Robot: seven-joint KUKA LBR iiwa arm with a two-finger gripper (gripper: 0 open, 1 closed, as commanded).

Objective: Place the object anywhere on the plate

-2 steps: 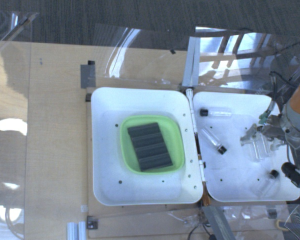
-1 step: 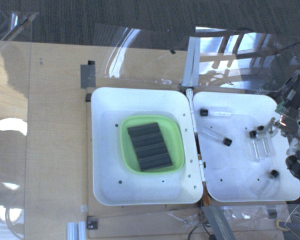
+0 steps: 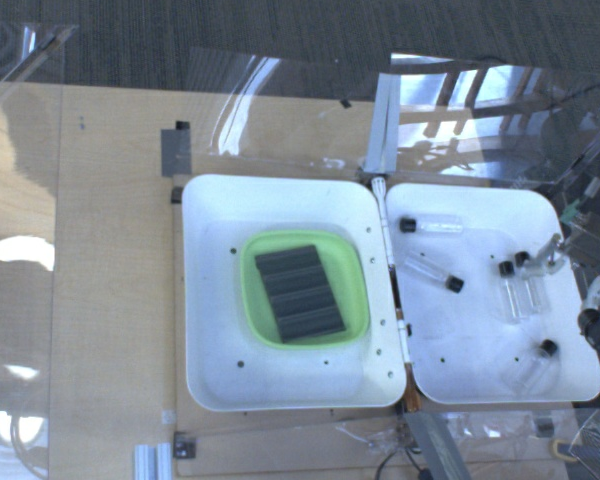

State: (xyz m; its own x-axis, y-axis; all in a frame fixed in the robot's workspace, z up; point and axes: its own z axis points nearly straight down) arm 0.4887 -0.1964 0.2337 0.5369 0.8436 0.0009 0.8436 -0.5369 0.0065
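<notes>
A light green square plate (image 3: 357, 293) lies in the middle of the left white bin (image 3: 210, 298). A dark grey ribbed block (image 3: 298, 293) rests on the plate, turned slightly off square. Several clear vials with black caps lie in the right white bin (image 3: 480, 368). One vial (image 3: 432, 226) lies near the back left. Another vial (image 3: 435, 272) lies slanted below it. A pair of vials (image 3: 520, 290) lies toward the right wall. One more vial (image 3: 536, 365) lies near the front right corner.
The bins sit side by side on a wooden bench (image 3: 100, 298), joined along a middle seam. A grey metal post (image 3: 383, 128) stands behind the seam. Cables and dark hardware (image 3: 595, 323) crowd the right edge. A clear sheet covers the bench's left side.
</notes>
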